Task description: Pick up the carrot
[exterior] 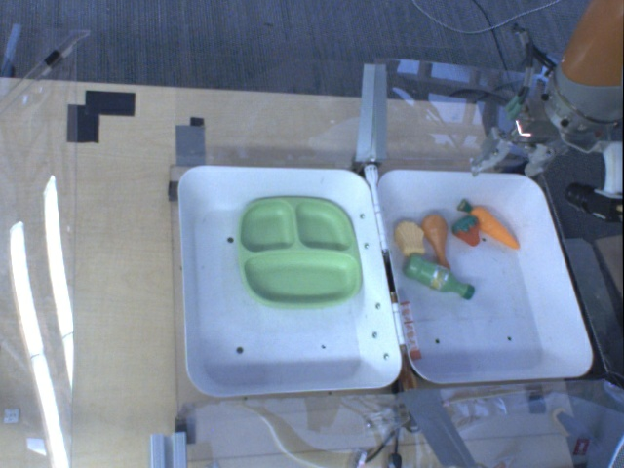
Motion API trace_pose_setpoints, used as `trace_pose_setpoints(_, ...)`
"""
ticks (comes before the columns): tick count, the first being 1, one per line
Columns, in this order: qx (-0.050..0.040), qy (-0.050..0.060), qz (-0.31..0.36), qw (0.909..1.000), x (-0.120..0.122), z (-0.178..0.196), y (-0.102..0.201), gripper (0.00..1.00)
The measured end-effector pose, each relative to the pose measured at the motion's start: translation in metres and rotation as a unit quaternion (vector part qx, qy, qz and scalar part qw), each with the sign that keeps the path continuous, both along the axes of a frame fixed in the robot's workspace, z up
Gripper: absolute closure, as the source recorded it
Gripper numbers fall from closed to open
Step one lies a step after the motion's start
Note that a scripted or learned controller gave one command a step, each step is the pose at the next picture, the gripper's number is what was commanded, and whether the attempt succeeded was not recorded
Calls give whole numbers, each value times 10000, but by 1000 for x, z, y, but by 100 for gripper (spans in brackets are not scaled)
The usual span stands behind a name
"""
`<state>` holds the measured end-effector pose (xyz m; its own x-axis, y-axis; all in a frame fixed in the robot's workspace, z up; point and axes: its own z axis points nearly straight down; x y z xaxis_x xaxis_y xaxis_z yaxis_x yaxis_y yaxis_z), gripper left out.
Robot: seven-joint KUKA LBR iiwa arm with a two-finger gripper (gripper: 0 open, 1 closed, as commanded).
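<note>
Nearest the camera, the pale wooden surface (107, 291) carries two shallow white bins side by side. The left bin (210, 349) holds a green divided plate (297, 252), lying flat near the bin's middle with three compartments.

The right bin (526, 349) holds the toys, all in its far half. A green bottle (438, 277) lies on its side, nearest of the group. Just beyond it lie a yellow drumstick-shaped piece (409, 236) and an orange one (435, 234), close together and just beside the bottle. To their right lies the carrot (493, 228), orange with a green top, slanted, its top end touching a small red piece (467, 228). It rests on the bin floor, well apart from the hand.

Farther back, past the right bin's far rim, the hand (512, 156) hangs above the surface at the end of the arm (595, 57). Its fingers look spread, with nothing between them.
</note>
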<state>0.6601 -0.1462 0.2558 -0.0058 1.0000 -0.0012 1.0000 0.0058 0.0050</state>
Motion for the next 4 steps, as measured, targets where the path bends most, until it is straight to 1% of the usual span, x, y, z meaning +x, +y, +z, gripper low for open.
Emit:
trace_pose_setpoints(1,0,2,-244,9997,-26,-105,-36,0)
trace_pose_setpoints(2,-4,-12,386,9993,-23,-168,-54,0)
trace_pose_setpoints(3,-7,-60,393,9992,-20,-155,-53,100)
trace_pose_setpoints(4,-4,-18,456,9990,-29,-62,-1,100)
